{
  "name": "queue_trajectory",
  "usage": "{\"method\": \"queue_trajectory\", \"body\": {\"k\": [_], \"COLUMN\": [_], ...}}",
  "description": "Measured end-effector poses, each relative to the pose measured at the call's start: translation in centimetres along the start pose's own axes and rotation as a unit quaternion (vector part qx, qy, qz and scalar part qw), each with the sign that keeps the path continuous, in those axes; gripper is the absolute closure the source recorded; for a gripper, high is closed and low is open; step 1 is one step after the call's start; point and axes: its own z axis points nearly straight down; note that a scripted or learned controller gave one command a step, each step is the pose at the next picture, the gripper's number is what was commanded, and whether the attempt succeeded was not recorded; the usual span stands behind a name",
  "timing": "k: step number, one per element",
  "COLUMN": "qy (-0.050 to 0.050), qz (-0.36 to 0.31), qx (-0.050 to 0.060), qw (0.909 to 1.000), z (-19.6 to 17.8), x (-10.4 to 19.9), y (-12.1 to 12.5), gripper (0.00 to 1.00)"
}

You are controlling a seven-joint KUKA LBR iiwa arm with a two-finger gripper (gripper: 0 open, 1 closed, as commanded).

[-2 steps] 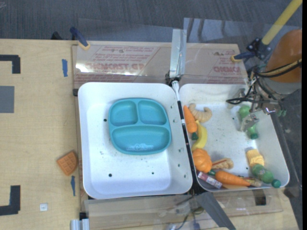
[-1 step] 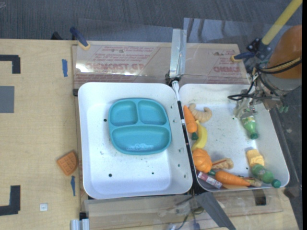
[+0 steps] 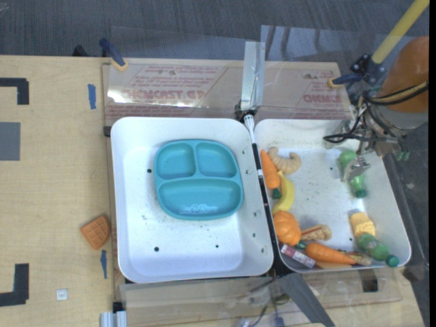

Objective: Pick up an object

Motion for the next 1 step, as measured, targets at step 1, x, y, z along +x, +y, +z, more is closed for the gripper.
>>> {"method": "queue_trajectory", "body": {"k": [1], "qy": [0.009], "qz": [0.011], "qx": [-0.004], "qw": [0.9999], "z": [1.34], "x": [0.80], "y": [1.85], "gripper": [0.00]}}
